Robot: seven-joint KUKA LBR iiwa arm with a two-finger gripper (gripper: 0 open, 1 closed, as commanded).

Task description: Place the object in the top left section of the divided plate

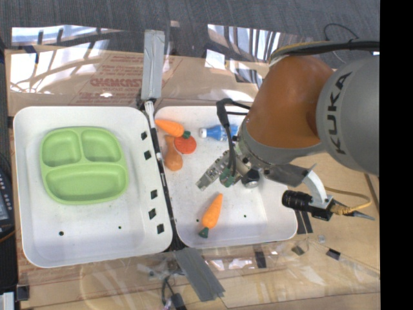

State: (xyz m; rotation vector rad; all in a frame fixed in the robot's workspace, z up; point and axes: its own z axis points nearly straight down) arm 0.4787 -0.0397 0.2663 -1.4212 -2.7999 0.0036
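gripper (213,173) over right bin (271,228), finger state can't tell, carrot (211,213) just at its 6 o'clock, divided plate (82,164) at 9 o'clock

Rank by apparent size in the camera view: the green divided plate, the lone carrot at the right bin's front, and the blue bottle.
1. Green divided plate, clearly largest.
2. Lone carrot.
3. Blue bottle, though the arm hides part of it, so its place below the carrot is unsure.
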